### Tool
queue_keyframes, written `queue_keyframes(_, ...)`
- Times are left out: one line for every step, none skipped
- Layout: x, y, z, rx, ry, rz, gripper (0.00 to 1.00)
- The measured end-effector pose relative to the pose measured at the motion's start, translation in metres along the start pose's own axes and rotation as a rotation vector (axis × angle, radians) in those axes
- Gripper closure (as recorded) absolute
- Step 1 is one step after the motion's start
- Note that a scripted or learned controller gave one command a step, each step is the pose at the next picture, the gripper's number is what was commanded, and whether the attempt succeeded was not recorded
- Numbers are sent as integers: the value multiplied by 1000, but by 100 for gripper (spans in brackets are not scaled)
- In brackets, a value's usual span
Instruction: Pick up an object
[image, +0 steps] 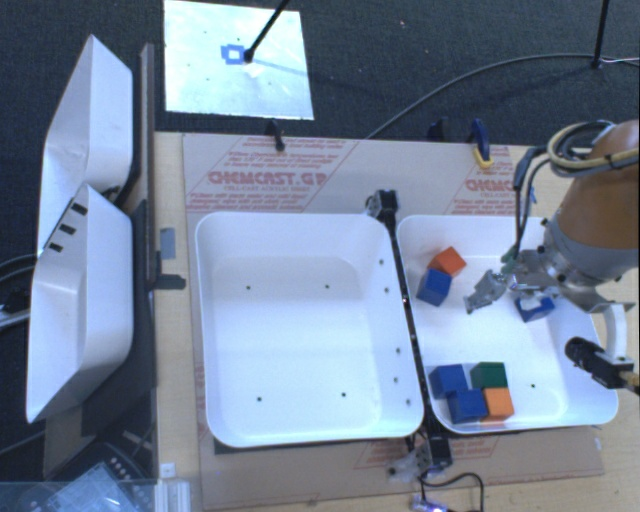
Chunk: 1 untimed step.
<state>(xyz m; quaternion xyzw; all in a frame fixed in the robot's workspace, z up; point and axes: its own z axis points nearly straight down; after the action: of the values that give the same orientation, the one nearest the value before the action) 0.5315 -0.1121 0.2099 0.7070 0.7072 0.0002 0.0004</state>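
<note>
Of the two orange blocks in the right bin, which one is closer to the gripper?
The orange block at the far side, leaning on a blue block, near the gripper; the other orange block sits in the near cluster.

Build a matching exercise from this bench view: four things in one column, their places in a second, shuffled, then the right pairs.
Things:
1. green block
2. orange block by itself up top
3. hand
4. left bin

Places:
A. to the left of the bin that holds the blocks
B. in the cluster at the right bin's near edge
C. over the middle of the right bin
D. touching a blue block at the right bin's far end

Pairs: 1-B, 2-D, 3-C, 4-A
</note>
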Motion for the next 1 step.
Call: queue_keyframes(6, 84, 102, -10, -1, 0, 0)
